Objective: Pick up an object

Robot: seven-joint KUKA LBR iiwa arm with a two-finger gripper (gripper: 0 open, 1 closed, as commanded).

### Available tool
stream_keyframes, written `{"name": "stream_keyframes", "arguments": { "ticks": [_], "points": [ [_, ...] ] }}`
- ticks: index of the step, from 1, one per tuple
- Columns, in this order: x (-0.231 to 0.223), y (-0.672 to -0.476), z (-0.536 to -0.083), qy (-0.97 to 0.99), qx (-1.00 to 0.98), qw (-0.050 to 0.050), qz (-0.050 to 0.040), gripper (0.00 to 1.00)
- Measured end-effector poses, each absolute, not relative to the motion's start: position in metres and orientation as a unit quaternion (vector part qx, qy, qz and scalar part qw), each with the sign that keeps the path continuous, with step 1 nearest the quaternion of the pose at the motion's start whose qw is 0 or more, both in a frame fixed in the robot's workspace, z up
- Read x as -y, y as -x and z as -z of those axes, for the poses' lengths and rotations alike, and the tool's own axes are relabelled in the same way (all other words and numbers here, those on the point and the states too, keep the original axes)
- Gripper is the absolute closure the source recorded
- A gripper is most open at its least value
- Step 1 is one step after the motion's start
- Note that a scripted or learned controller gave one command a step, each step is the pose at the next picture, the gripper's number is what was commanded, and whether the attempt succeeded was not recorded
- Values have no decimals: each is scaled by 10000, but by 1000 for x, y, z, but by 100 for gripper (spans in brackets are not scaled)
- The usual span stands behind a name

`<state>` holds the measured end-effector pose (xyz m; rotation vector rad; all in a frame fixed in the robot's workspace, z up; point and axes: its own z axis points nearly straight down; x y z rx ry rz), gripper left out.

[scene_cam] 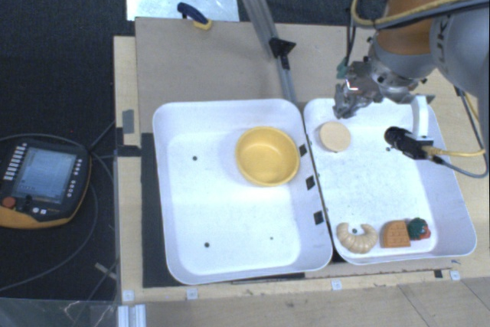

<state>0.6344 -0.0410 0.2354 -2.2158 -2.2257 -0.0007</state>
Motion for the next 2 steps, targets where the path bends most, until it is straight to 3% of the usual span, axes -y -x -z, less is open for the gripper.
{"name": "stream_keyframes", "arguments": {
  "ticks": [2],
  "points": [
    [-54,-599,-231,7059,7083,4,-1,100]
  ]
}}
